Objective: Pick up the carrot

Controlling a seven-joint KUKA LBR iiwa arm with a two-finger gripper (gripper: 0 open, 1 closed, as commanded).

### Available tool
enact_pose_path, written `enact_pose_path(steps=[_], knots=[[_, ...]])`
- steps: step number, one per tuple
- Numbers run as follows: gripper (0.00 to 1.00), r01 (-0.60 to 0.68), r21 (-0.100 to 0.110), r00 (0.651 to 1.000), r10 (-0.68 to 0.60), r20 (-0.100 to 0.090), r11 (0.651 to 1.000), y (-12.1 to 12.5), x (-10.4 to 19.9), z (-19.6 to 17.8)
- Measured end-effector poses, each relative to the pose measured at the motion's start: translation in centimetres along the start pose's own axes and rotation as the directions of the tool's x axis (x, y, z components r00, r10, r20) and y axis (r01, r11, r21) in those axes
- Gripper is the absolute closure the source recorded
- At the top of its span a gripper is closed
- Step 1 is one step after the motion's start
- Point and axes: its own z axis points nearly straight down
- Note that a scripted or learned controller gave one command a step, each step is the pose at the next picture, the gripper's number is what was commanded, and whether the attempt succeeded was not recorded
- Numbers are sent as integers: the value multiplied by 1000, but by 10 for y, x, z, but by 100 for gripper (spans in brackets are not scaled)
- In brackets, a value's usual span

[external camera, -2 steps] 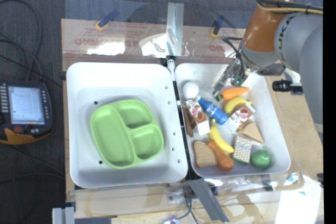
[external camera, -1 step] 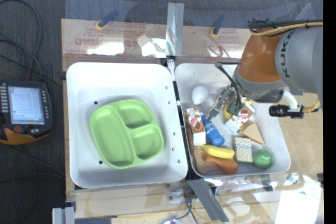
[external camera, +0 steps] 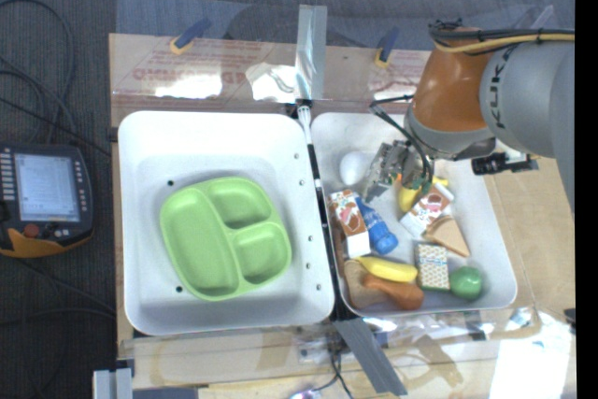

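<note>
Gripper (external camera: 391,165) hovering over upper part of right bin (external camera: 500,243), near white egg (external camera: 352,168); can't tell jaw state, you're seeing nothing clearly held. Carrot (external camera: 400,293) lying at bin's near edge, touching banana (external camera: 389,270) just above it, green ball (external camera: 466,282) to its right. You're wanting arm travelling down the view toward that front corner, fingers straddling carrot across its narrow width, descending clear of banana and bin wall before closing. Green tray (external camera: 224,236) sitting in left bin (external camera: 140,201).

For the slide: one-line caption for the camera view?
Gripper hovers over right bin clutter, carrot lying untouched at the near edge; green tray in left bin.
</note>
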Motion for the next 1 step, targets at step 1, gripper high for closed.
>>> enact_pose_path(steps=[1], knots=[[100,155,-5,988,-155,2,988,-34,-15,-152]])
